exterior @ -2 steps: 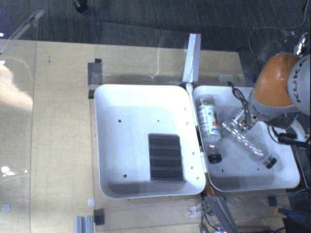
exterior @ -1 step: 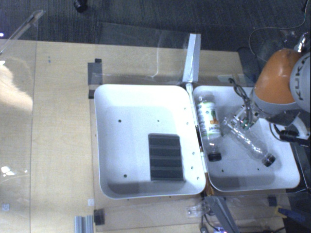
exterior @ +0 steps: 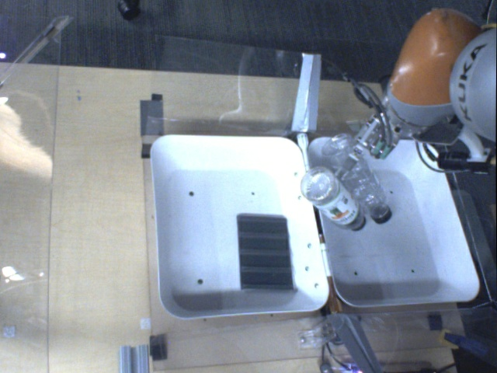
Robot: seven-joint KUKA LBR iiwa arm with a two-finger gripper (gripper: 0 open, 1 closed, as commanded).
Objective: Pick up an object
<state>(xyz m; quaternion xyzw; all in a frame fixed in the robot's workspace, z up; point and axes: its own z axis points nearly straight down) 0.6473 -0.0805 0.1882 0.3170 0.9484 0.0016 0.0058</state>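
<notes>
Arm: grey, with an orange band, it reaches in from the right and hangs over the right bin [exterior: 435, 286]
Gripper [exterior: 359, 183]: low over the upper left part of the right bin, near the wall between the two bins
Bottle [exterior: 332, 196]: clear plastic, with a label, it lies at the gripper's tip, by the left wall of the right bin – its round end points to the camera and to the left
Jaws: I cannot tell if they are released or clenched; clear plastic and metal blend here, so a grasp is not sure
Key relation: the bottle is just left of and below the gripper, touching or nearly so – its long axis seems to run along the gripper's line, toward lower left
Block [exterior: 265, 251]: dark, ribbed, flat in the left bin [exterior: 186, 169], well apart from the gripper
Judgement: the bottle is the likely target, the block is too far
</notes>
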